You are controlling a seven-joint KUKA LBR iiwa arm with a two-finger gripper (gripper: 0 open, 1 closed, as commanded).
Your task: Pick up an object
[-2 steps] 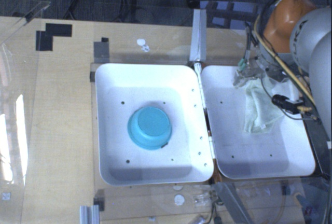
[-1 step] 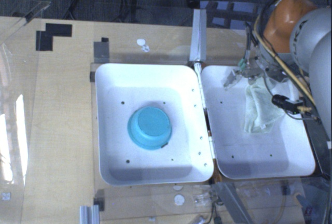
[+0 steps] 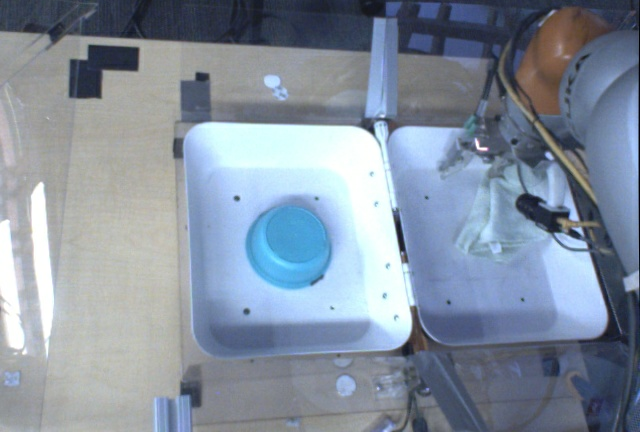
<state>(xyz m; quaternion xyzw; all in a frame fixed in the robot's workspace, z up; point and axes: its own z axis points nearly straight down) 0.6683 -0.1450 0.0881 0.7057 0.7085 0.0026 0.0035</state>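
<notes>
While the blue bowl (image 3: 289,245) sits alone in the left bin (image 3: 215,320), a crumpled cloth (image 3: 495,215) lies in the right bin (image 3: 500,320).
The cloth's long axis runs near-to-far, its far end just under the gripper (image 3: 478,144); whether anything is gripped I cannot tell.

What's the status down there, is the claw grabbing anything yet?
Claw over right bin, at top of pale cloth; grip not discernible. Blue bowl sits untouched in left bin. Nothing blocking.

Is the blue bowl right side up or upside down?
Upside down: the round blue plastic bowl shows its flat bottom, no hollow, in the left white bin.
</notes>
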